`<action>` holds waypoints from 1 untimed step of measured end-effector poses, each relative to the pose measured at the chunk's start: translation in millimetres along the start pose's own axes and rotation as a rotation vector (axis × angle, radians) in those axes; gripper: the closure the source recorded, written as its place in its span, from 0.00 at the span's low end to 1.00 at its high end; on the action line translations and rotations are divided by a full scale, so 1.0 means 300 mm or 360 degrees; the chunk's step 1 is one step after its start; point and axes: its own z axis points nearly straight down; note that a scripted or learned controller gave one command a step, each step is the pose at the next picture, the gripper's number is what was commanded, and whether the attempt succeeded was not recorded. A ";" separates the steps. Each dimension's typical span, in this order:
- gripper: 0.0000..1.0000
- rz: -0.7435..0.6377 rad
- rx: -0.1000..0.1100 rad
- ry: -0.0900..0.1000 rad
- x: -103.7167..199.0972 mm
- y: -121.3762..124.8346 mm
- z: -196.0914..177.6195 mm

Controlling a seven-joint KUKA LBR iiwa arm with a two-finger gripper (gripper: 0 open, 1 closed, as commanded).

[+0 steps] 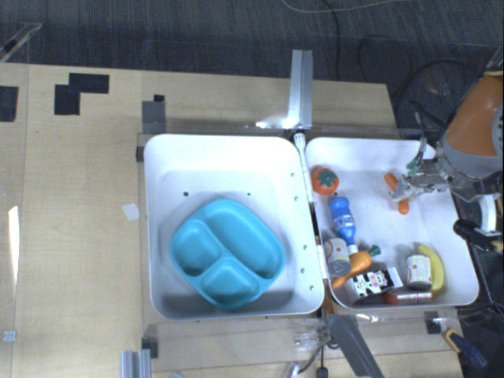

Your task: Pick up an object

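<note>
Listing from the frame's right side, we record the arm (476, 128), grey with an orange band, entering over the right bin (370, 157). Its gripper (415, 178) sits in the upper right part of that bin, fingers slightly apart, nothing clamped between them that we can make out. Small orange pieces (391, 181) lie just beside the fingertips; whether they touch, we cannot tell.

Right bin, left wall downward: a tomato-like orange toy (324, 180), a blue bottle (342, 216), a small pale jar (337, 251), a toy carrot (353, 264).

Right bin, lower edge: a dark printed packet (370, 281), a red marker-like stick (408, 296), a white cup (417, 270), and a banana (435, 264) curving around the cup's right side.

Left bin (228, 152): one blue divided plate (227, 251), three compartments, resting in the lower centre.

Upper frame: a cable (370, 2) on dark flooring.
</note>
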 end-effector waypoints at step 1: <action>1.00 0.0160 0.0008 0.0004 0.231 0.039 -0.343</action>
